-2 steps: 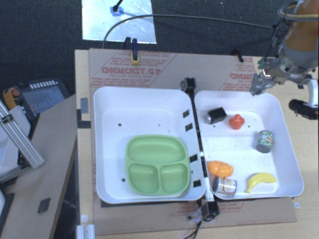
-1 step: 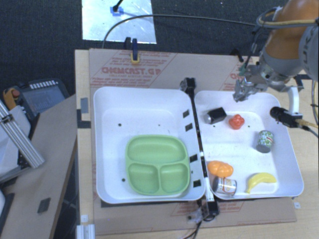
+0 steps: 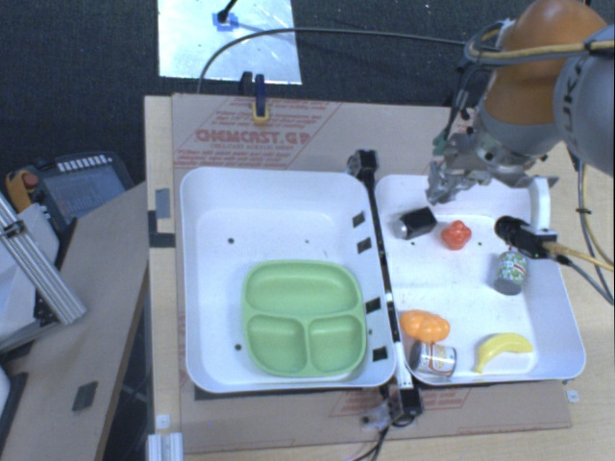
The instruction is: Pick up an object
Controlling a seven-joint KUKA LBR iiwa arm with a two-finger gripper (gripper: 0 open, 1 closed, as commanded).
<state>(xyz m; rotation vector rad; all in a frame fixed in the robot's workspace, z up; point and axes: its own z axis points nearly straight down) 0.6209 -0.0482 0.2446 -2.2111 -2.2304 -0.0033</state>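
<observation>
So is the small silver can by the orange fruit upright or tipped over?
Tipped over: the small silver can lies on its side in the right white bin, its round end facing the camera, beside the orange fruit.

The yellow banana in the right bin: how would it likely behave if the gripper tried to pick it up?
The banana looks like a smooth, glossy toy, so probably light, stiff and somewhat slippery. Its curved shape may pivot or slide when pinched. It lies close to the bin wall, which could crowd the gripper.

Glossy green plastic tray (image 3: 303, 317)
</observation>
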